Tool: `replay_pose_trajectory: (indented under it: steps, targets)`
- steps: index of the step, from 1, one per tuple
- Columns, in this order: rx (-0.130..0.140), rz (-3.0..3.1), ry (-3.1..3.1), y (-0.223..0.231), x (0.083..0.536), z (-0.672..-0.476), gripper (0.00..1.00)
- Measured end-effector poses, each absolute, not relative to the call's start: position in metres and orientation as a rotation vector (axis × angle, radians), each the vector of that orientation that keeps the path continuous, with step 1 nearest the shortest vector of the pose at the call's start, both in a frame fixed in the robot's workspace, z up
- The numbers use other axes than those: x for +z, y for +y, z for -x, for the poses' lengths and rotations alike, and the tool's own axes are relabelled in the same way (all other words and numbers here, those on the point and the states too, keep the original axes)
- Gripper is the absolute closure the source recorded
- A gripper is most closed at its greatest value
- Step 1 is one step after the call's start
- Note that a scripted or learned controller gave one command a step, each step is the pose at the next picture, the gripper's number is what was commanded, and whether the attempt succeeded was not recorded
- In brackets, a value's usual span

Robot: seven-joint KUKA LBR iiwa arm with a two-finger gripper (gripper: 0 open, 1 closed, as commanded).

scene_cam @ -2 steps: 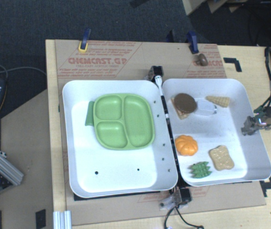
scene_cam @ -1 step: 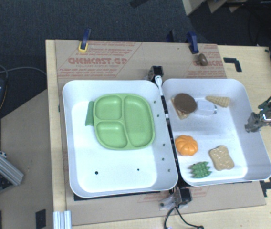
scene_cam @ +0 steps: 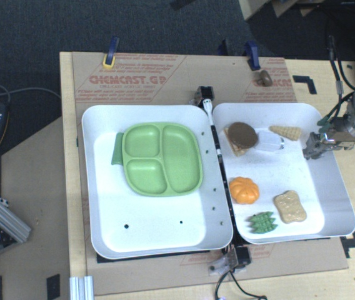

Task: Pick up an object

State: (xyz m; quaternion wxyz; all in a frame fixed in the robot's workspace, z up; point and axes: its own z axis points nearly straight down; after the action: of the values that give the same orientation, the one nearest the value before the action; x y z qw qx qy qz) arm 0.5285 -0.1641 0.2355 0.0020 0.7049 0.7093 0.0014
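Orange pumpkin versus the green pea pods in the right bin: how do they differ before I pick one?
The pumpkin is orange, round and bulky; the pea pods are green, flatter and elongated. The pumpkin sits mid-bin by the left wall; the pea pods lie nearer the front edge. Both lie apart from the gripper.

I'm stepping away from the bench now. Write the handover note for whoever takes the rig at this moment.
Gripper: at the right edge of the right bin, above its rim; whether it is open or shut cannot be told, and nothing is seen in it.
Right bin holds: a brown round item, a clear plastic piece, a tan cone-shaped item, an orange pumpkin toy, a tan cracker-like toy, a green pea-pod toy.
Left bin holds a green divided plate.
Done: nothing picked yet.
Left: choose an object, grasp and lift. The cone is nearest the gripper.
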Motion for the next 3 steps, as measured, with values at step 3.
replay_pose_trajectory:
  steps: [3]
  targets:
    - [0.007, -2.213, 2.227, -0.037, 0.23, -0.635, 1.0]
